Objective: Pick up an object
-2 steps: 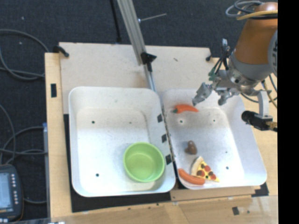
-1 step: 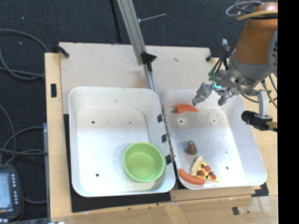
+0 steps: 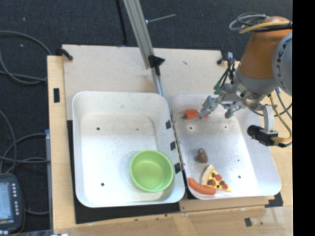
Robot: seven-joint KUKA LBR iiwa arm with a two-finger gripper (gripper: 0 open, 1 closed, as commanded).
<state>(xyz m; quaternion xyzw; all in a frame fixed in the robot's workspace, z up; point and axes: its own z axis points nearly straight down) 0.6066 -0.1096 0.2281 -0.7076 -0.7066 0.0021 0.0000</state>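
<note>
Presently the gripper [image 3: 219,109] hangs over the far part of the right bin [image 3: 256,151], fingers spread apart and gripping nothing. An orange piece [image 3: 190,114] lies just beside its left finger. A brown lump [image 3: 202,155], pizza slice [image 3: 214,177] and sausage [image 3: 201,187] lie nearer. A green bowl [image 3: 151,170] sits in the left bin [image 3: 98,132].

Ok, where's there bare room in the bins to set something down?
Left bin: everything but the near right corner, where the green bowl sits. Right bin: its middle and right side. Crowded by the brown piece, pizza slice, sausage, orange piece and gripper.
</note>
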